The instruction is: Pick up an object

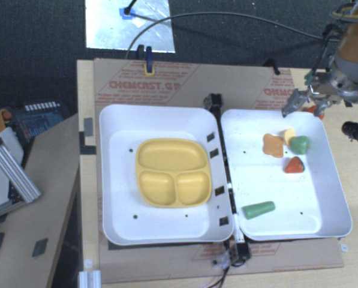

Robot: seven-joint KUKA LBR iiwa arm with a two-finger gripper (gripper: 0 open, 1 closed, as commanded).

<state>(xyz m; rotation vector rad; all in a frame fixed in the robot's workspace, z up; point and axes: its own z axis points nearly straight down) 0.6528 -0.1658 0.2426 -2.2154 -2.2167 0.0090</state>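
Observation:
The right bin point(322, 215) holds several small objects. An orange piece point(273, 145), a pale yellow piece point(289, 135) and a round green one point(299, 143) crowd together near its far side. A red piece point(294, 165) lies just in front of them, and a long green piece point(258, 209) rests near the front left. My gripper point(304, 107) hovers over the bin's far right corner, open, behind the cluster and apart from it. A small red-orange bit point(312, 108) shows between the fingers; I cannot tell whether it is held.
The left bin point(116, 161) carries a yellow three-compartment tray point(171, 173). A black hinge strip point(222, 161) separates the bins. Cardboard point(184, 83) lies under both. A cable point(238, 18) arcs across the back, and clutter point(14, 155) stands at the left.

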